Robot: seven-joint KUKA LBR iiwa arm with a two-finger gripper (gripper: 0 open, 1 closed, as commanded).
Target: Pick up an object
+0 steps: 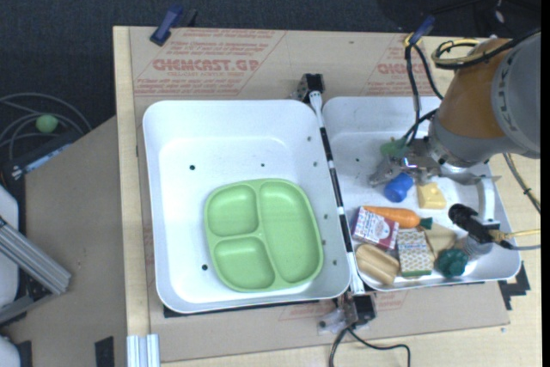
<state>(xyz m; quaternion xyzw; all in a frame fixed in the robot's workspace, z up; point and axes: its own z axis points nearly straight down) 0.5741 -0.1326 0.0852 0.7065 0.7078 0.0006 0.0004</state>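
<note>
My gripper is down in the right bin, at its middle, with the arm reaching in from the right. A small blue object lies just below the gripper, touching or nearly touching it. A small green piece sits right behind the gripper. Toward the front of the bin lie an orange carrot, a red and white box, a bread roll, a checkered packet, a teal object and a pale yellow block.
The left bin holds a green divided plate. The objects crowd the front half of the right bin. Clips join the two bins at the back and front.
</note>
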